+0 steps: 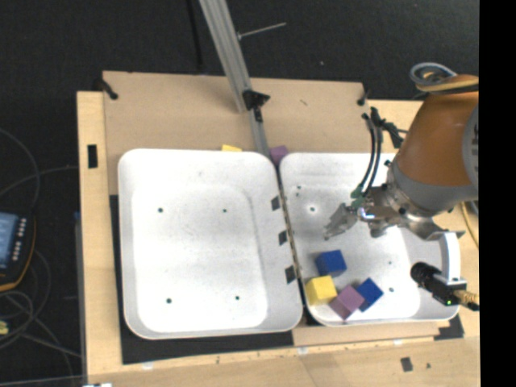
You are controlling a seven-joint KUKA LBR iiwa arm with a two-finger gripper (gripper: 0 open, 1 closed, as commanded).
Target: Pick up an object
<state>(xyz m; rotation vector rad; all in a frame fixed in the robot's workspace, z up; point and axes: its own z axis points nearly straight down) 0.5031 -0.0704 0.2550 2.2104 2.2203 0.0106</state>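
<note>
Above the right bin (pixel 403 172), near its middle, hangs the gripper (pixel 343 221), fingers spread a little apart, nothing between them. Near the front edge of this bin, four blocks close together: a blue block (pixel 330 262), a yellow block (pixel 321 289) by the front left corner, a purple block (pixel 348 301) touching another blue block (pixel 369 291). On the left, the left bin (pixel 129 216).

No text, label, brand, number or sign could be read. The small device (pixel 14 248) at the left edge had a lit bluish screen, but anything written on it was too small and blurred to tell.
</note>
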